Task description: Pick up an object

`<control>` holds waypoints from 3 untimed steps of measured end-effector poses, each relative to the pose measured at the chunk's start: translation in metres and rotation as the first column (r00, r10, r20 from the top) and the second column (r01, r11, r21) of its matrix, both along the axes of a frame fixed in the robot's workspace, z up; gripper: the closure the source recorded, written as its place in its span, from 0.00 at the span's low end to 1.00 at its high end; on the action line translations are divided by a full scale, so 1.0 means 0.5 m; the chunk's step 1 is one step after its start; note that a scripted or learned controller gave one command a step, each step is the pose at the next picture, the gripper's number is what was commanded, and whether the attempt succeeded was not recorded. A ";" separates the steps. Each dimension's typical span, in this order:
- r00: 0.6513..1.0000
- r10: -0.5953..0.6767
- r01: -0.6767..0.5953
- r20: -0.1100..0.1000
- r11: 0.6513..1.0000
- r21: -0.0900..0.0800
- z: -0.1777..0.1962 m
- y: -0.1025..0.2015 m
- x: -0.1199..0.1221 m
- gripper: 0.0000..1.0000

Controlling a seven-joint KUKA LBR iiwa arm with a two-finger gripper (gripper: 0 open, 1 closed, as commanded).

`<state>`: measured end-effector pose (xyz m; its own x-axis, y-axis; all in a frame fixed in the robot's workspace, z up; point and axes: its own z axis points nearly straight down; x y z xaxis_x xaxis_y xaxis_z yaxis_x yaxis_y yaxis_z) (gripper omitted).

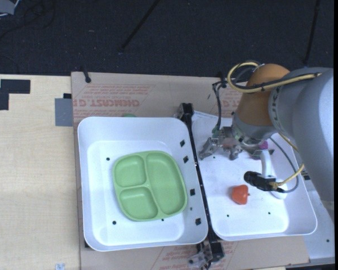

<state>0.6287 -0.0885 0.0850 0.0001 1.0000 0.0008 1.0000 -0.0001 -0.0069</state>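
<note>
Approach looks to be the step in hand, judged from the camera view: the end effector (221, 146) sits low over the upper left part of the right bin (293, 225), close to the divider between the bins, with nothing visibly carried; whether it is apart or together cannot be told, since the metal parts blur against the white floor. The likeliest target, a small red object (240, 194), lies on the floor of the same bin, nearer the camera and apart from the end effector; the left bin (96, 151) holds a green divided plate (149, 184), lying flat. The next move probably calls for a shift toward the red object, a centring over it, then a descent and a closing; the object is small and rounded, so it may roll or slip aside. The grey arm (304, 111) covers the far right corner of its bin; a small pink patch (263, 145) beside the wrist is too small to name.
</note>
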 end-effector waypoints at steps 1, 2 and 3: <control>1.000 -0.004 0.004 0.002 1.000 0.000 0.025 -0.002 0.001 1.00; 1.000 -0.001 0.001 0.007 1.000 -0.001 0.110 0.002 0.002 1.00; 1.000 0.001 -0.001 0.010 1.000 -0.001 0.214 0.008 0.023 1.00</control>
<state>0.6403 -0.0847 0.1920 -0.0006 1.0000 -0.0002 1.0000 0.0006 0.0031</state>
